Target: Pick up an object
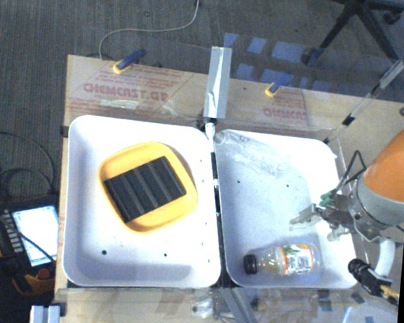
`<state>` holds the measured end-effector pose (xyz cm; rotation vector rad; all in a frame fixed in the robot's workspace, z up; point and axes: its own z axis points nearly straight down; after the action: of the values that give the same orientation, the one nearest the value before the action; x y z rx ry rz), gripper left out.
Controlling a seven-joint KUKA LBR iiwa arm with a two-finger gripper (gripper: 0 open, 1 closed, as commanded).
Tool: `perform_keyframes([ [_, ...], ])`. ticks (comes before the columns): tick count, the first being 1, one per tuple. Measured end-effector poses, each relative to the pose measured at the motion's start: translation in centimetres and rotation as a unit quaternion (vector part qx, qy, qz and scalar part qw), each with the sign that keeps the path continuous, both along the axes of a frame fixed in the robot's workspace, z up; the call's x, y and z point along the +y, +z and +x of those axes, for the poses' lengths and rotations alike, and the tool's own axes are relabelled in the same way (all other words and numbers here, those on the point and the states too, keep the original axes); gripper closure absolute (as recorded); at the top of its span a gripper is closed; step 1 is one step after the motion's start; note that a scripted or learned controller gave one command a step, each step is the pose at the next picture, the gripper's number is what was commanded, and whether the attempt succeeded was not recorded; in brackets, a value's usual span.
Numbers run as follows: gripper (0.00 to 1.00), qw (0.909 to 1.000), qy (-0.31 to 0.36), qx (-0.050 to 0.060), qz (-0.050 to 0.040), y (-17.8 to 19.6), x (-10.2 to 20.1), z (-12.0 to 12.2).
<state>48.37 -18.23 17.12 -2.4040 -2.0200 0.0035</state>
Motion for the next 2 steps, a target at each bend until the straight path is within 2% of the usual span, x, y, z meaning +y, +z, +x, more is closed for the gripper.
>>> perform_keyframes([
  [1, 0.0, 0.9913, -0.132, 0.001, -0.001, -1.0, -3.3, -0.1],
  [2, 0.0, 0.9992, -0.041, -0.006, -0.0033, -8.0, 2.8, 0.2],
])
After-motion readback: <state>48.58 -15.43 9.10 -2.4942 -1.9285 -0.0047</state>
